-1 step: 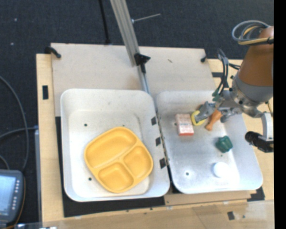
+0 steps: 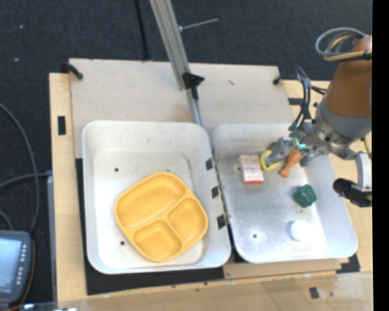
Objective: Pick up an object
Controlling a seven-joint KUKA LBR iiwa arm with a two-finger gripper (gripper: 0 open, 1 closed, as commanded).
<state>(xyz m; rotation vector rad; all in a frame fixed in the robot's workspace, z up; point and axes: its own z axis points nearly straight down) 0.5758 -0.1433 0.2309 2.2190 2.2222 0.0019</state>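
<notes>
Reaching in from the right, I have my gripper (image 2: 292, 149) low over the upper part of the right bin (image 2: 330, 238), and it's a crowded little corner here. Right under my wrist sit a yellow piece (image 2: 270, 161) and an orange stick (image 2: 288, 166), both bunched up against my tool. Are they between my jaws? I cannot tell; the wrist blocks the view, and how wide the jaws stand is hidden from me as well.

Just left of that cluster lies a small box (image 2: 251, 170), pale with a reddish face, flat on the bin floor and apart from me. Nearer the front, a dark green object (image 2: 304, 195) rests by itself, and further forward again a white round object (image 2: 299, 230) sits close to the front rim, hard to make out against the white floor.

Over in the left bin (image 2: 97, 141), a yellow divided tray (image 2: 161, 216) lies flat, three compartments facing up, turned at a slant.
</notes>
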